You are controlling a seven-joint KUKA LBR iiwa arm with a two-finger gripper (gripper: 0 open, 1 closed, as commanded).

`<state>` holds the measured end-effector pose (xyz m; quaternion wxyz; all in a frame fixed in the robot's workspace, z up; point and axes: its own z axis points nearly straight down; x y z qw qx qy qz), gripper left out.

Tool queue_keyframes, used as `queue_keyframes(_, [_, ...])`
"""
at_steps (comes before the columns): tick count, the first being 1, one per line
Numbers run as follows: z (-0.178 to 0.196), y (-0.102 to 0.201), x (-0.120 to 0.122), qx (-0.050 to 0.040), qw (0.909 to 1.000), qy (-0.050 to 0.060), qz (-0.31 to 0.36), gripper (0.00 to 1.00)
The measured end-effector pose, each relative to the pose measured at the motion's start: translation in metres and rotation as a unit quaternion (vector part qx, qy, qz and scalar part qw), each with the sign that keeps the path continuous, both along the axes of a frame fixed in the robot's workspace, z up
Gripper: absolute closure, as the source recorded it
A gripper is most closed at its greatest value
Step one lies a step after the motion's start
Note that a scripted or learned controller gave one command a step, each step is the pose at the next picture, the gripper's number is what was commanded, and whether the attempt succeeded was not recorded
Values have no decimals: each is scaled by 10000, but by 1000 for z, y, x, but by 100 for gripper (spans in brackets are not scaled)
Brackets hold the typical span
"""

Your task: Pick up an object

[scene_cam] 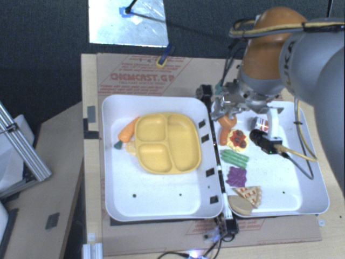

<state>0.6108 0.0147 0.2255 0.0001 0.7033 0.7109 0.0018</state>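
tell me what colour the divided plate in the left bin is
Yellow: the three-compartment plastic plate, clearest in the camera view.

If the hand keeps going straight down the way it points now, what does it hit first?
Most likely the orange sausage-like toy in the right bin, which lies right under the hand near the divider. Depth is hard to judge from this slanted view, so the hand may already be touching it.

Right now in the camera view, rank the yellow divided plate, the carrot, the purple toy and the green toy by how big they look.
Largest to smallest:
1. yellow divided plate, clearly the biggest
2. carrot
3. green toy and purple toy, which look about alike, so I won't rank them

The carrot's lead over those two is small.
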Motion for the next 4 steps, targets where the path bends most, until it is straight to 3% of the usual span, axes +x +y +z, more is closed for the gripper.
queue_keyframes(1, [6,22,-11,-6,10000,11,-18,100])
queue_keyframes(2, [3,3,-7,-15,10000,3,-54,100])
queue_keyframes(3, [-9,12,-1,-13,10000,10,-33,100])
queue_keyframes(4, [-8,15,-15,-13,10000,15,-46,100])
